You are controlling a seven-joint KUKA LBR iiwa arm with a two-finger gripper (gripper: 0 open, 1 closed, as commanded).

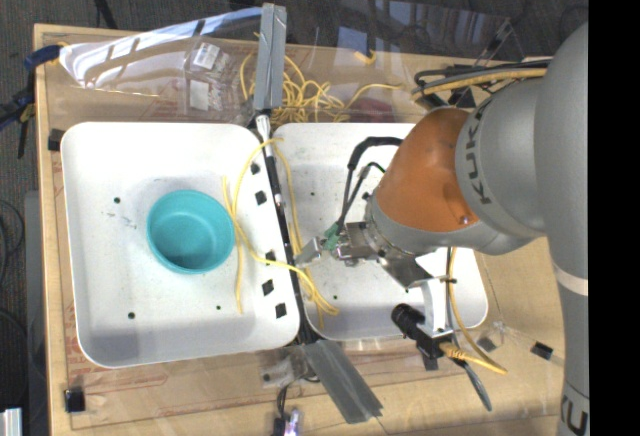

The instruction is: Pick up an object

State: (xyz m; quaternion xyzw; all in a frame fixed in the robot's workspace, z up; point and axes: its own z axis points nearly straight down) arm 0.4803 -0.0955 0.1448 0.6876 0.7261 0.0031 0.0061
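The arm leans low over the right bin, apparently so its gripper can work near that bin's floor; whether it is spread or closed I cannot tell, since the wrist hides it. The teal bowl, the likely target, sits well off beyond the gripper in the left bin, across the divider draped with yellow cords.

Bright, even light is falling from overhead, washing the white bins nearly flat. Glare is streaking the clear plastic sheet at the top. Soft shadows are pooling under the arm. Focus is holding sharp throughout; dark floor is staying dim.
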